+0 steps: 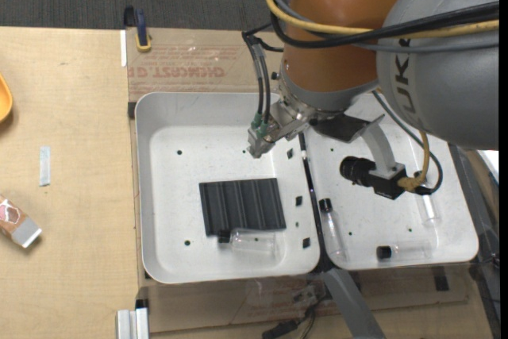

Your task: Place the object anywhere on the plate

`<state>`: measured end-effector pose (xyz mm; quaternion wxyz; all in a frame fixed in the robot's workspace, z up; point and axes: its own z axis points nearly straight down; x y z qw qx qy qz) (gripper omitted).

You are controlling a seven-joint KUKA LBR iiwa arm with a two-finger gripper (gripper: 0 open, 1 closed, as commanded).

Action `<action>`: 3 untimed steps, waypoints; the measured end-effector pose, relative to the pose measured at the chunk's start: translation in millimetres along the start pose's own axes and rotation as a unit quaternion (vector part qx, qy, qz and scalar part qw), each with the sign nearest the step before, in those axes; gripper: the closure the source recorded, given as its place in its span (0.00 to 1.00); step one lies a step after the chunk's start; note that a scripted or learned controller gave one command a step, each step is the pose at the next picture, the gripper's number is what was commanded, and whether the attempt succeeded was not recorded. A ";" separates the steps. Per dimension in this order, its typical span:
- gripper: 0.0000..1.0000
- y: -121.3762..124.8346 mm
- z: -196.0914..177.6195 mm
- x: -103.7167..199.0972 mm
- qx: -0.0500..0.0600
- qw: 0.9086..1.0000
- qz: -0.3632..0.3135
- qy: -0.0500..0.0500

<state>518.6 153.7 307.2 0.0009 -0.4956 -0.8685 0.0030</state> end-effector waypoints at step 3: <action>1.00 1.2 -63.5 77.9 -0.003 0.963 -0.270 0.000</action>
